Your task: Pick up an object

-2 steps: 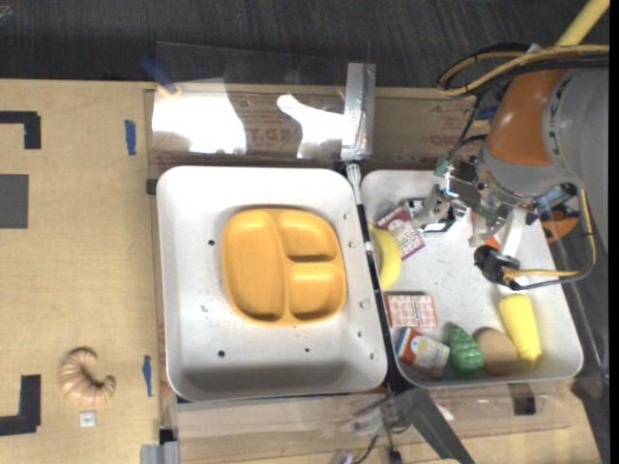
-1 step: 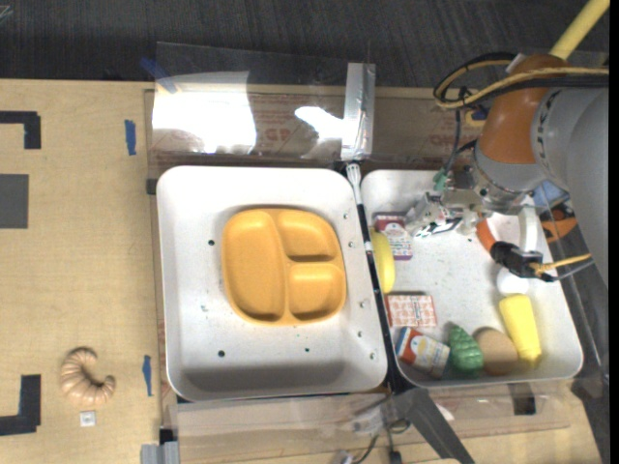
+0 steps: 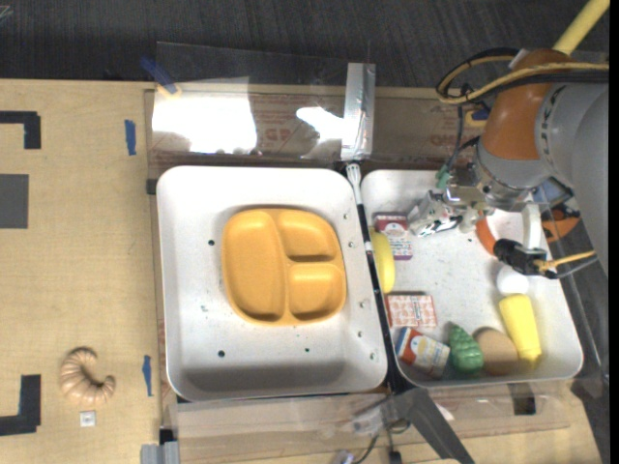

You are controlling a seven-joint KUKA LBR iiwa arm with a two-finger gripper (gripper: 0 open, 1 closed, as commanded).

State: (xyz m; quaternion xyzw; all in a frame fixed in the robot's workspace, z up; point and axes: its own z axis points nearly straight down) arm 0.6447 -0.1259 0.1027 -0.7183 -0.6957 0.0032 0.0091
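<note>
Divided plate (image 3: pixel 284 264) in left bin (image 3: pixel 184 356), croissant (image 3: pixel 86 375) outside

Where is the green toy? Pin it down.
In the camera view, the green toy lies in the right bin, near its front edge, between a small red-and-white can and a tan rounded piece.

no text can be read anywhere. the small red-and-white packet (image 3: pixel 393 236) and the red patterned packet (image 3: pixel 411 310) in the right bin (image 3: pixel 561 356) carry printing, but it is too small and blurred to make out.
</note>
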